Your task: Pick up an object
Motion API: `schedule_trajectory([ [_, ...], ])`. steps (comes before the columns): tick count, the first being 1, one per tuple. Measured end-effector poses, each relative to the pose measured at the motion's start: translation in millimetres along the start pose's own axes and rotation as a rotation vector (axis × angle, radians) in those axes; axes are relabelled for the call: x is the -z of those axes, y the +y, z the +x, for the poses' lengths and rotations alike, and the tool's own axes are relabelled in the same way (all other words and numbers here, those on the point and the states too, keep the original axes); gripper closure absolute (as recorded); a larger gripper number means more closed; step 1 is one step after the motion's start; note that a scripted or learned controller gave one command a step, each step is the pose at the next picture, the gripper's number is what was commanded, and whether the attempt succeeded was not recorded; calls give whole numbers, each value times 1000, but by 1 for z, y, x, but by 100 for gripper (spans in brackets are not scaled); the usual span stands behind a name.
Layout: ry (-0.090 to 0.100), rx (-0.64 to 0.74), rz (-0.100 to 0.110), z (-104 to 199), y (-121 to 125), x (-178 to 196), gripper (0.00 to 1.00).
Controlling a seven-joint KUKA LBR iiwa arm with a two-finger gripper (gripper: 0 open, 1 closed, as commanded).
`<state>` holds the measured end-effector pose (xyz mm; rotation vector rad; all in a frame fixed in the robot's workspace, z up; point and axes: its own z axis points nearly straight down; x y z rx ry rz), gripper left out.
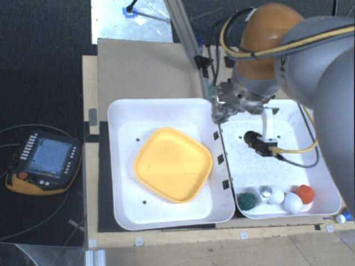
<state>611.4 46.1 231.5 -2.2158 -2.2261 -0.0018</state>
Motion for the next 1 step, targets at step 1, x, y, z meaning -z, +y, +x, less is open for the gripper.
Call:
schedule_trajectory([
  [1,0,-1,0,43,5,1,100],
])
